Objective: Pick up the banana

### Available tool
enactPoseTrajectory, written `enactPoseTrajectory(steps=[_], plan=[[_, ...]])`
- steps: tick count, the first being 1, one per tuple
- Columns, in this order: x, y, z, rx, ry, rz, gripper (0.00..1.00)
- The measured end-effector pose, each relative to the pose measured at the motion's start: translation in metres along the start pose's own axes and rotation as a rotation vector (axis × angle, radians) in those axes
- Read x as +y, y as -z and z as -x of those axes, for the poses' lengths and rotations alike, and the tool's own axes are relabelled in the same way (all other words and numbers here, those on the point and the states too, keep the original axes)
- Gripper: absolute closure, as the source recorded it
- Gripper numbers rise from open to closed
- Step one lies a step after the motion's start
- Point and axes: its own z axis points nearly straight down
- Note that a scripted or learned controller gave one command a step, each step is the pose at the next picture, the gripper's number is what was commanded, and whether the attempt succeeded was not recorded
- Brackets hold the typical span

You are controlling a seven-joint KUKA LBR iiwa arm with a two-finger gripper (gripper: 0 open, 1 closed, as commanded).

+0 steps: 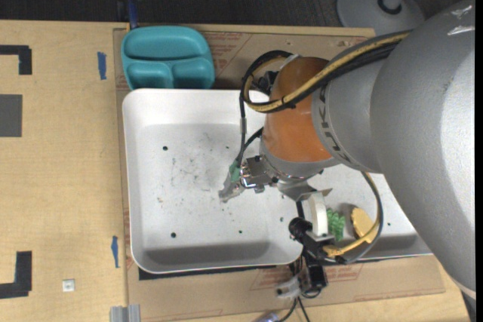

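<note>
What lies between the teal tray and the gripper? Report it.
In the camera view, the white bin's rim and bare, scuffed floor lie between the teal tray and the gripper.

Smooth white plastic bin (151, 162), its floor scuffed and speckled. Behind it, a glossy teal plastic tray (167, 56). Matt, cardboard-brown counter (60, 162) around it.
</note>
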Motion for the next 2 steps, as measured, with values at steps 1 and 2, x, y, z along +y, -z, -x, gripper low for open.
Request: enactPoseTrajectory(steps=[1,2], plan=[[-0.017,-0.06,-0.044,0.0,0.326,0.001,0.0],[0.024,0.001,-0.08,0.0,0.249,0.0,0.0]])
